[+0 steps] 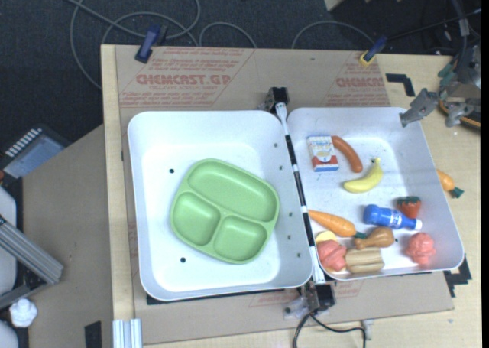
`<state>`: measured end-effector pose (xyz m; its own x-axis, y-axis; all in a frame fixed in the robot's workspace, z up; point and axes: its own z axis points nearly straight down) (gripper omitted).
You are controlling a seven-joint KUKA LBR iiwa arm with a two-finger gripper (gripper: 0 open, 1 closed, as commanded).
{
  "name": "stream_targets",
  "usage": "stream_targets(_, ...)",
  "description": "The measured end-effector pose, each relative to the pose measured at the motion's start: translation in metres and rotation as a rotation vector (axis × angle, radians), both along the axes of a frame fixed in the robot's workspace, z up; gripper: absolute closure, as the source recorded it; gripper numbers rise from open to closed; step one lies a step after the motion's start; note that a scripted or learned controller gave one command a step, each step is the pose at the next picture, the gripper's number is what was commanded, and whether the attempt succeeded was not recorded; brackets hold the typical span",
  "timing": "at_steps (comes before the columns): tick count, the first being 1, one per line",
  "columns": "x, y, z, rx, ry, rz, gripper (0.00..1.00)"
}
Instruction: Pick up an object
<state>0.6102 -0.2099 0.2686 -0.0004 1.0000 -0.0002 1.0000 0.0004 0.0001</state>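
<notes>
Green three-compartment plastic plate (223, 209) sat in the left white bin (145, 186). Right white bin (432, 186) held the toys: yellow banana (364, 179) behind blue bottle (390, 218), orange carrot (332, 222) left of the bottle.

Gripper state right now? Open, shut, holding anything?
Gripper: at the far right corner of the right white bin, above the toy food; open or shut cannot be told, nothing visibly held.
</notes>
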Motion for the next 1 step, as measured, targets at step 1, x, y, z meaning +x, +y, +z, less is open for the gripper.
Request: stream_targets(1,-0.0320,0.0136,-0.1061,0.001,0.002,-0.001,0.00)
